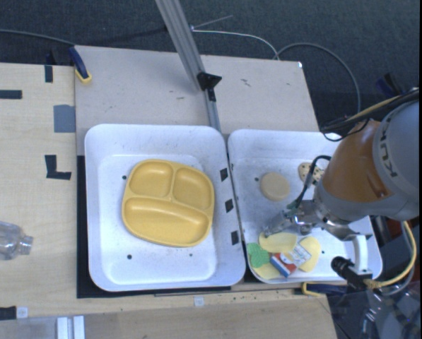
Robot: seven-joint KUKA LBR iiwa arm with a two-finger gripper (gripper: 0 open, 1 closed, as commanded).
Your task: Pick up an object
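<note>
My gripper (281, 223) hangs low in the right bin (247, 154), reaching in from the right. Its tip sits just above a pale yellow piece (278, 243) near the bin's front. Beside that piece lie a green piece (259, 254), a second yellow piece (309, 251) and a small red, white and blue item (284, 264). A tan round disc (274, 186) lies further back, apart from the gripper. A small cream object (306, 169) sits at the back, partly behind the arm. I see nothing held in the gripper.
The left bin (97, 189) holds a yellow divided plate (170, 202). A metal pole (182, 30) slants over the back of the bench. A clear plastic bottle (4, 240) lies at the far left. The grey and orange arm (366, 175) covers the right bin's right side.
</note>
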